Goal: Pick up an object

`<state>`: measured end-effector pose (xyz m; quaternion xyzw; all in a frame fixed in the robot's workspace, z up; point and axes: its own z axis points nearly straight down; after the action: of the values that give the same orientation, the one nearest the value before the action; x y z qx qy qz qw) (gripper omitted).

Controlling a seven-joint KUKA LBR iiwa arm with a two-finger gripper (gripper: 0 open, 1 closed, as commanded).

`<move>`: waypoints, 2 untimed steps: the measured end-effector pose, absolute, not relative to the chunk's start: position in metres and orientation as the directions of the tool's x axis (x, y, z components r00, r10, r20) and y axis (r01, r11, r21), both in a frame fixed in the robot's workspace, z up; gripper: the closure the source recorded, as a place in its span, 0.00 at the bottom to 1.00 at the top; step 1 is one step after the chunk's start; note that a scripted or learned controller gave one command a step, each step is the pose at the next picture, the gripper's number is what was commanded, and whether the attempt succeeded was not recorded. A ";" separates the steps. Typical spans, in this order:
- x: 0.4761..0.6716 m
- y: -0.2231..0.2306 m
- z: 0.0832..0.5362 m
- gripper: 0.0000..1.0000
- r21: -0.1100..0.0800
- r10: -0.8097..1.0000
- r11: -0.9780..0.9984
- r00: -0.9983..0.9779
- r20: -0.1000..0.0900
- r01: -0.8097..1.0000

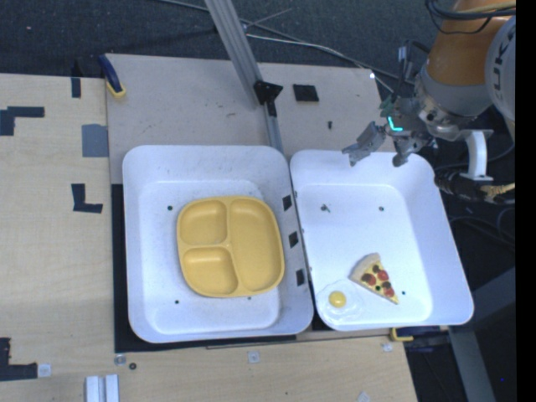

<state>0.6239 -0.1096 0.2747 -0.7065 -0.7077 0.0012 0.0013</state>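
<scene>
Up high, gripper (pixel 378 152) fingers (pixel 360 151) spread.

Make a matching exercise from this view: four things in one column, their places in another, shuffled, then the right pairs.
Things:
1. yellow tray
2. pizza slice
3. yellow disc
4. gripper

Places:
A. near front corner of the right bin, beside the divide
B. above the right bin's far rim
C. middle of the left bin
D. front of the right bin, right of the disc

Pairs: 1-C, 2-D, 3-A, 4-B
</scene>
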 end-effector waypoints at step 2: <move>0.616 -0.104 0.225 0.00 -0.005 1.000 0.001 -0.001 -0.001 1.000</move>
<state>0.6155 -0.1040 0.2252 -0.7068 -0.7074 0.0020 0.0015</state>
